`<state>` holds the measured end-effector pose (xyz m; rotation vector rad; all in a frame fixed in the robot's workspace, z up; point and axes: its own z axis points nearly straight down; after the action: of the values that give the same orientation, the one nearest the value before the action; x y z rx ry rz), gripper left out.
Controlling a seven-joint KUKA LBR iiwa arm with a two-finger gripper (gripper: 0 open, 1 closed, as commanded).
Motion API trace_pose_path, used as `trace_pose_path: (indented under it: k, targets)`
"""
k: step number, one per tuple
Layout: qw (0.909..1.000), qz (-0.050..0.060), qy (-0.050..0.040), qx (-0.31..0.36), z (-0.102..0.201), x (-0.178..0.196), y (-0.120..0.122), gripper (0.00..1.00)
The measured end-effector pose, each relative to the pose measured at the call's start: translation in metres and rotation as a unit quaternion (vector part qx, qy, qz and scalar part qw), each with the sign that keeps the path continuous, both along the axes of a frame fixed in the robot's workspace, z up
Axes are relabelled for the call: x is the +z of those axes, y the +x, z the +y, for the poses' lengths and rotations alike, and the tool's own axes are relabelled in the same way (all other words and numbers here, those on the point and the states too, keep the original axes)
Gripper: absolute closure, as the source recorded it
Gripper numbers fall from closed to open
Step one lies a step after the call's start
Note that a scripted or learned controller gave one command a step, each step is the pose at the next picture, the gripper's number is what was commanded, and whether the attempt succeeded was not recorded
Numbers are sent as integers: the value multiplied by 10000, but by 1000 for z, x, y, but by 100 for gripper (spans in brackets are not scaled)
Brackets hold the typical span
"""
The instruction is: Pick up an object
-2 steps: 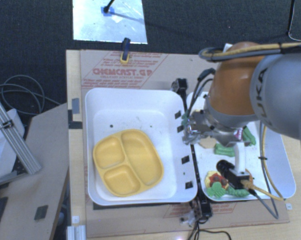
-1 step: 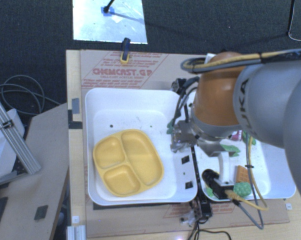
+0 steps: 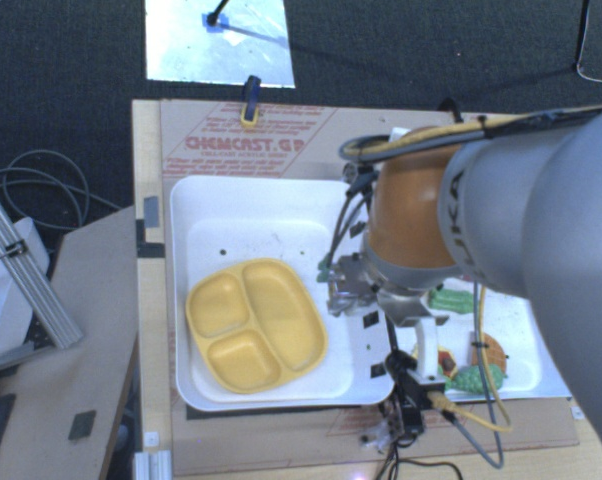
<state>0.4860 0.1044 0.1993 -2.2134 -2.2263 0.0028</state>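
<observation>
A yellow three-compartment plate [image 3: 254, 323] lies in the left bin [image 3: 231, 223], towards its front. My gripper [image 3: 353, 296] hangs over the wall between the two bins, just right of the plate, under the orange band of the arm. In the right bin [image 3: 516, 328], a green toy [image 3: 453, 300] pokes out from behind the wrist. A second green piece [image 3: 475, 378] lies near the front beside a brown round item [image 3: 488, 349] and a white and red object [image 3: 446, 360]. The arm hides most of the right bin.
Cables [image 3: 421, 408] hang from the wrist over the front edge of the bench. A cardboard sheet [image 3: 246, 138] lies under the bins at the back, with a yellow clip [image 3: 250, 116] on it. A metal frame [image 3: 21, 268] stands at the left.
</observation>
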Motion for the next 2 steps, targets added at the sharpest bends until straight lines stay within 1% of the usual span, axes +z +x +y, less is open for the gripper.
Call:
trace_pose_path:
  k: [1,2]
  targets:
    - [10000,-63,16,12,38,66,42,100]
    - [10000,-19,-6,-42,-6,68,43,100]
